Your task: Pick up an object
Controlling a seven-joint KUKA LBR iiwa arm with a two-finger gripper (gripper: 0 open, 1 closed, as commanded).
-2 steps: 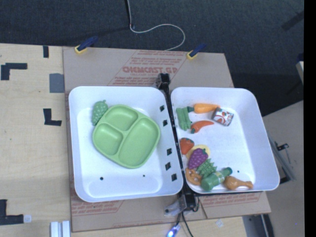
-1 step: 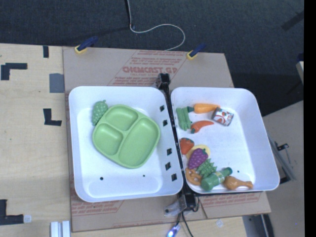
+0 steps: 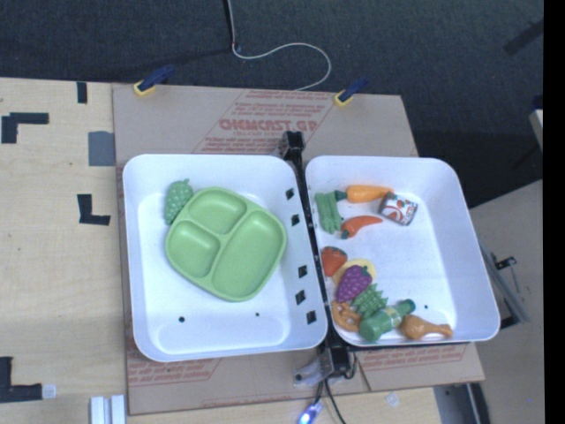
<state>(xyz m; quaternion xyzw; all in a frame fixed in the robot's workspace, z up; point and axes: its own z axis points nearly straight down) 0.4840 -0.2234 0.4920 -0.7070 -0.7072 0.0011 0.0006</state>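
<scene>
- Nearest the camera, in the right bin (image 3: pixel 459 201), a tan toy drumstick (image 3: pixel 424 329) lies at the bin's five o'clock corner, just beside a green bottle-like toy (image 3: pixel 385 320).
- Just beyond, purple grapes (image 3: pixel 351 283) sit against a leafy green toy (image 3: pixel 369 299), with a yellow piece (image 3: pixel 360 266) and a red toy (image 3: pixel 333 260) close by along the centre divider, at the bin's eight o'clock.
- Farther back, an orange pepper (image 3: pixel 360 225), a green bean pod (image 3: pixel 327 211) and a carrot (image 3: pixel 367 193) cluster at the bin's eleven o'clock; a small red-and-white can (image 3: pixel 398 208) lies on its side just beside the carrot's tip.
- In the left bin (image 3: pixel 141 237), a green divided plate (image 3: pixel 228 243) fills the middle, and a green bunch of grapes (image 3: pixel 177 200) touches its ten o'clock edge.
- Beyond the bins, cardboard (image 3: pixel 256 117) is held by two blue-and-yellow clamps (image 3: pixel 154 79), and a white cable (image 3: pixel 282 51) loops across the dark floor.
</scene>
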